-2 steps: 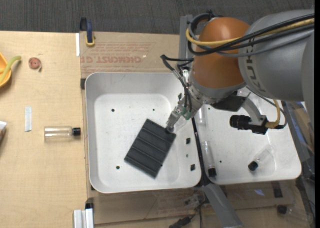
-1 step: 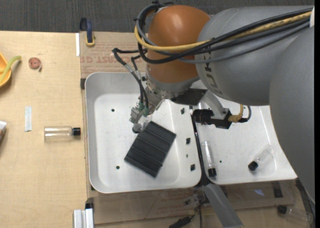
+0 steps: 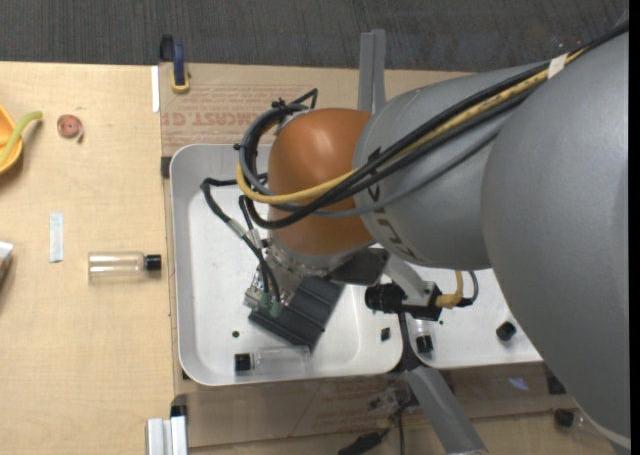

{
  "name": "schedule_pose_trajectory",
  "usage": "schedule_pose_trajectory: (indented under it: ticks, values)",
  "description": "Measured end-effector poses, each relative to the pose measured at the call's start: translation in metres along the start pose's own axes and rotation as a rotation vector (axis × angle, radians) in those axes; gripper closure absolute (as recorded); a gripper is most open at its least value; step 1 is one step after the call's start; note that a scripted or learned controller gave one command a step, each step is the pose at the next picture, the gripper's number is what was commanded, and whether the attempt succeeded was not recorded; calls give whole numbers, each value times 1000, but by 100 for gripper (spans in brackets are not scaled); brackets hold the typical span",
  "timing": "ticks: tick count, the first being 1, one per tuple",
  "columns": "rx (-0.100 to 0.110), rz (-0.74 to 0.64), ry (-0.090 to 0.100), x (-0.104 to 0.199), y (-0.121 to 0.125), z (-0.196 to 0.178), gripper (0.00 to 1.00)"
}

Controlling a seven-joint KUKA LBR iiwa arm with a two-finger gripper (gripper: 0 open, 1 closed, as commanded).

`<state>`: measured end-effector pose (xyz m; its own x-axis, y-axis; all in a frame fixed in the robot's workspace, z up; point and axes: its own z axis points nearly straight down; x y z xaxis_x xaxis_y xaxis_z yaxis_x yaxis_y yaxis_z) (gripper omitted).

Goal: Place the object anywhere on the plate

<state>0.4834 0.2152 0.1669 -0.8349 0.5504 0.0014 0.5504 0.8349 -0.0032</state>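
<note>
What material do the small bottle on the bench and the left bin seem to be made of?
The bottle looks like clear plastic or glass, since the wood shows through it; its cap is black, probably plastic. The left bin looks like white plastic with a smooth, slightly glossy finish and rounded corners. The bench looks like light, matte wood.

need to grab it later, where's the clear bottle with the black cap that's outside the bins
In the camera view the clear bottle lies on its side on the wooden bench, just left of the left bin, cap toward the bin.
</note>
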Motion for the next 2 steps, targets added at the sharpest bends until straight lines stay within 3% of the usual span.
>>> schedule_pose_trajectory:
  ticks: [1,2]
  values:
    - [-2,-57,-2,-81,67,35,100]
    - [-2,-57,-2,-81,68,35,0]
